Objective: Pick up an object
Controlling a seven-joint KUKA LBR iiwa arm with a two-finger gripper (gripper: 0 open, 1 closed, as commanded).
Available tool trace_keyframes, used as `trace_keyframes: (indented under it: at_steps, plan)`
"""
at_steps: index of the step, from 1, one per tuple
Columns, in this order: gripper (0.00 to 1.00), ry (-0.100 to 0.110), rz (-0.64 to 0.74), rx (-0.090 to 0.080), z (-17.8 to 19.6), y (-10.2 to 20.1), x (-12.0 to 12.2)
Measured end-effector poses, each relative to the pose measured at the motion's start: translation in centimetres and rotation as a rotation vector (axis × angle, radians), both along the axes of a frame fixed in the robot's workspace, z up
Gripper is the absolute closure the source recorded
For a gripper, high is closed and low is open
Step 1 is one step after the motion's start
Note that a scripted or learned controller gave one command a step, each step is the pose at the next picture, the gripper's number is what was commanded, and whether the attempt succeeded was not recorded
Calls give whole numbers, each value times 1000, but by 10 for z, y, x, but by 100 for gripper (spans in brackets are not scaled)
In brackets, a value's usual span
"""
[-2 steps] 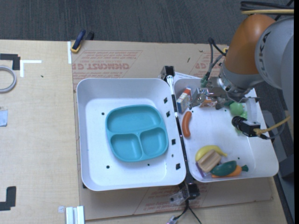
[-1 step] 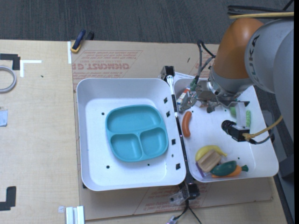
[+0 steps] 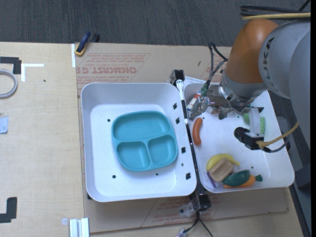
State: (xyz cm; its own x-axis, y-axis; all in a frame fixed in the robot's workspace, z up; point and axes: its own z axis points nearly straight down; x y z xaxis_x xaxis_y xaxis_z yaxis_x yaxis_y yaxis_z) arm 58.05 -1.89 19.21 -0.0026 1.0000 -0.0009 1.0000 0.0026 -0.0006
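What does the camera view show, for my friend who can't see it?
A grey and orange robot arm reaches over the right white bin, which holds a toy hot dog, banana and carrot. The left bin holds a blue divided plate.

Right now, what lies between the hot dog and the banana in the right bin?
Bare white bin floor in the camera view; nothing sits between hot dog and banana.
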Motion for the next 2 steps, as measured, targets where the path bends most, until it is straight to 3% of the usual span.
trace_keyframes:
  at_steps: [1, 2]
  plan:
    - [0, 1, -5, 0, 0, -10, -12]
    - [0, -1, -1, 0, 0, 6, -7]
